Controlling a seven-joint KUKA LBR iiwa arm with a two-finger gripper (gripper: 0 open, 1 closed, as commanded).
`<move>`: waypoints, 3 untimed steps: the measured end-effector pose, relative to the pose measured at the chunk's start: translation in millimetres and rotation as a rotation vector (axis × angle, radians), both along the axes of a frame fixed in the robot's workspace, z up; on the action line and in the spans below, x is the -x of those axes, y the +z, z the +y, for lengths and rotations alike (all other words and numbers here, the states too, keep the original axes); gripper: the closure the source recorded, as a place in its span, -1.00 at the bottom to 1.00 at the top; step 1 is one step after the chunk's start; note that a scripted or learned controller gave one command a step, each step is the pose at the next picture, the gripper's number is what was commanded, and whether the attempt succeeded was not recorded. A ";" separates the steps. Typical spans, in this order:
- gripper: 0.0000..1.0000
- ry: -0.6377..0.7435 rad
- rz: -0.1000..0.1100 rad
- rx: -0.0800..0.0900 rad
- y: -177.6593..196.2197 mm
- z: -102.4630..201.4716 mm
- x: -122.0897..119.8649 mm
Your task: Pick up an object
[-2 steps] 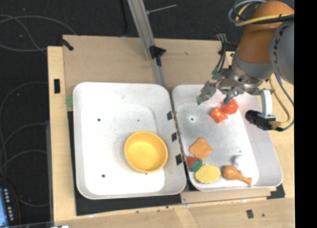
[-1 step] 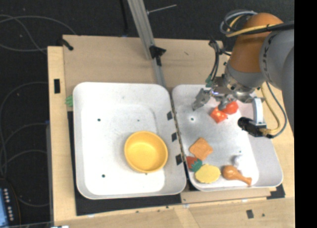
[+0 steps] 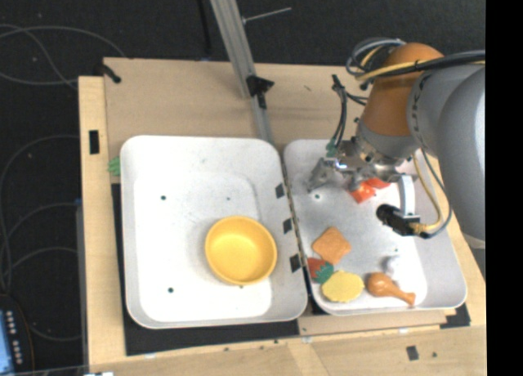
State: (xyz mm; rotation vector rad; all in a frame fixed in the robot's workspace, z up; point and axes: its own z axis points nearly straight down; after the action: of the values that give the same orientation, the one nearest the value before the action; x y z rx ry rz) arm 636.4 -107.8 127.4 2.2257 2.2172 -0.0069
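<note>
My gripper [image 3: 333, 173] hangs low over the far part of the right bin [image 3: 437, 272], under the orange-banded wrist. A small red-orange piece [image 3: 364, 191] lies just to its right, partly under the wrist. Whether the gripper touches it I cannot tell. Toward the bin's front lie an orange toast-like piece [image 3: 331, 244], a yellow round piece [image 3: 341, 286], a brown drumstick [image 3: 389, 287] and a small red and green piece [image 3: 319, 270].
A yellow bowl [image 3: 239, 249] sits upright in the left bin [image 3: 163, 170], near its front middle. A grey metal post [image 3: 233, 31] rises behind the bins. The wooden bench [image 3: 180, 96] borders both bins.
</note>
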 end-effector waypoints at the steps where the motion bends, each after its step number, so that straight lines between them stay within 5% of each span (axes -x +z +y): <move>1: 1.00 -0.003 -0.007 -0.002 14.5 -0.1 -1.5; 3: 1.00 0.007 -0.011 -0.002 121.4 -10.3 -9.4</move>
State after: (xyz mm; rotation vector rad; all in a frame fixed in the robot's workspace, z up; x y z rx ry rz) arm 645.9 -118.1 248.8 2.2136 2.2209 0.0078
